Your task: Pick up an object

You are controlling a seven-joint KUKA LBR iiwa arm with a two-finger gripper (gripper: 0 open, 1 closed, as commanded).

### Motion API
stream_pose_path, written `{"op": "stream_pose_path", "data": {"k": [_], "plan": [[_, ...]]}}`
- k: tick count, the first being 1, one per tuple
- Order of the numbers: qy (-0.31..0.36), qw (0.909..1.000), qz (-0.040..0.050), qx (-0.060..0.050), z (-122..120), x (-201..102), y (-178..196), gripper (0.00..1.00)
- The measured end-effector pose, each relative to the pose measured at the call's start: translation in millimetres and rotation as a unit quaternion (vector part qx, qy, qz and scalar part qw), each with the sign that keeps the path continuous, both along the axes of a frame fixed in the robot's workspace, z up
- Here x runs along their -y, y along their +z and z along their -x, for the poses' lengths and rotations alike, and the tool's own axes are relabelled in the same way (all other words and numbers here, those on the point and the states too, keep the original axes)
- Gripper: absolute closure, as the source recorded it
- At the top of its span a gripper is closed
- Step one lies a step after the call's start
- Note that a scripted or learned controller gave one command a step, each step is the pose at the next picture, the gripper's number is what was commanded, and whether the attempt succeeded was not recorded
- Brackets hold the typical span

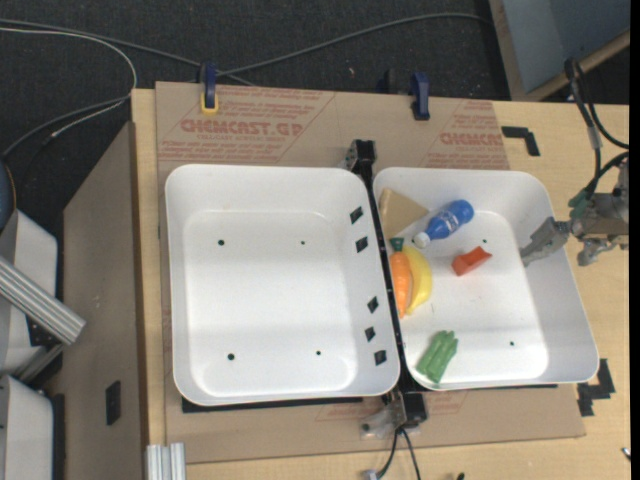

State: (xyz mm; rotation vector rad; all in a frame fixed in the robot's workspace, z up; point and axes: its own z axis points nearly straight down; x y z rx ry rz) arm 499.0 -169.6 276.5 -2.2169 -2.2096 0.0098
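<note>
The right bin (566, 320) holds several objects. A blue bottle (446, 222) with a white cap lies near the bin's back. A small red block (471, 260) sits just in front of it. An orange carrot-like piece (401, 282) and a yellow banana (422, 278) lie together against the left wall. A green object (437, 356) rests in the front left corner, and a tan wedge (401, 211) is in the back left corner. My gripper (564, 244) hangs over the bin's right rim, open with nothing between its fingers, well right of the red block.
The left bin (172, 268) stands beside the right one, with a black divider (372, 258) between them. Blue clamps (209, 86) hold the brown board at the back. Cables run across the dark floor behind the bench.
</note>
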Motion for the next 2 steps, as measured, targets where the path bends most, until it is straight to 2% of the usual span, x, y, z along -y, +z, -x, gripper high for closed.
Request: {"op": "stream_pose_path", "data": {"k": [1,2], "plan": [[0.002,1.0,0.0014,0.006,-2,0,5,0.0],[0.001,1.0,0.0001,0.003,0,-3,-57,0.0]]}}
